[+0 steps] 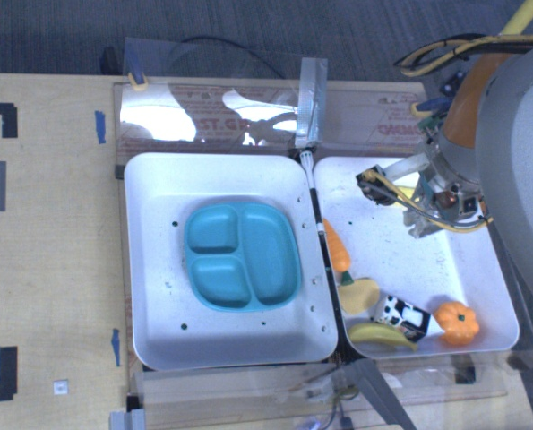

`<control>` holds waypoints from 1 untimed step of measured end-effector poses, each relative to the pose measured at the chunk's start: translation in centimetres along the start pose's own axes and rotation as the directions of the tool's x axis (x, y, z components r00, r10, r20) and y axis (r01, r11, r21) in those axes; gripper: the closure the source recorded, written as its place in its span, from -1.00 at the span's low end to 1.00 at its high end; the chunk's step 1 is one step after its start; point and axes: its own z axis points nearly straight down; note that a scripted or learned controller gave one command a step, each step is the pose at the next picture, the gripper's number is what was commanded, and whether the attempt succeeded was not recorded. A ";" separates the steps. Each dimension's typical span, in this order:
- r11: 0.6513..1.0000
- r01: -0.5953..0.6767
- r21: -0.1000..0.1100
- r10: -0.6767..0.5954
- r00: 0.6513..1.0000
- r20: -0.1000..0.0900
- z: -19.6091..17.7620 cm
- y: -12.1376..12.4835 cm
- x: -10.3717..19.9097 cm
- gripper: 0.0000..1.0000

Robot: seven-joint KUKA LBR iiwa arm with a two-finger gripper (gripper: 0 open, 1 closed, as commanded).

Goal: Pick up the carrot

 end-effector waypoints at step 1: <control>1.000 -0.003 -0.001 0.003 1.000 -0.002 -14.2 2.5 -5.0 1.00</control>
